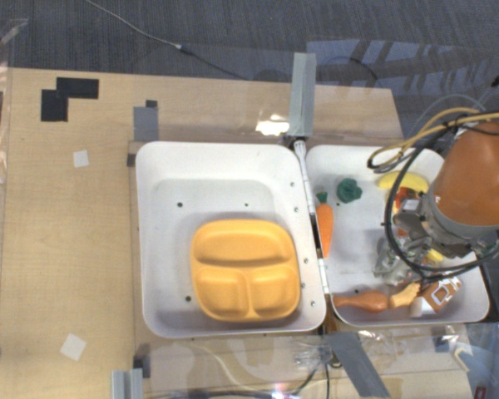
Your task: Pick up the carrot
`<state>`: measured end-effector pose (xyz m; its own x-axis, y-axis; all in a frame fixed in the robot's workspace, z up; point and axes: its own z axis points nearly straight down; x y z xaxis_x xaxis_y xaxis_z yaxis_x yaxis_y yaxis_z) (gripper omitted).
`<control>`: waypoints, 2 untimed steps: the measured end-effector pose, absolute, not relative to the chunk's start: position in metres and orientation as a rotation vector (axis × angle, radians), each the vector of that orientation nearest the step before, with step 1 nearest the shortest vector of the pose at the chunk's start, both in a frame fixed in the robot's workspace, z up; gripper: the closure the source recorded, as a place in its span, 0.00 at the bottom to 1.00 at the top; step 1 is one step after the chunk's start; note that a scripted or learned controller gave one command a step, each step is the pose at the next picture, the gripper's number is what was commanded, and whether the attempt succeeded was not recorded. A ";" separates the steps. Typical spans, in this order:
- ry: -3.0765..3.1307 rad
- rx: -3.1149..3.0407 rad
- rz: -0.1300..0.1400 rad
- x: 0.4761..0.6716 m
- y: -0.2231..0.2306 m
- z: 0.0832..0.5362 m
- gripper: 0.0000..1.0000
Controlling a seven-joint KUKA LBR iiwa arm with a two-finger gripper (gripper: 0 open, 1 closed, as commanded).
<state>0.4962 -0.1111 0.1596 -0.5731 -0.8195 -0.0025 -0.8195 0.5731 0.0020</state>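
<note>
The carrot (324, 229) was a small orange cone with a green top, lying lengthwise against the left wall of the right bin (353, 166), its leafy end toward the far side. The arm's gripper (397, 260) hung over the right part of that bin, well apart from it; its opening could not be told.
</note>
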 end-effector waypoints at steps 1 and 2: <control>2.553 -1.817 -0.008 0.490 -0.118 0.167 1.00; 2.266 -2.167 -0.014 0.493 -0.208 0.266 1.00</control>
<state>0.4928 -0.2077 0.2663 -0.0444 -0.9990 0.0019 -0.9990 0.0444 -0.0107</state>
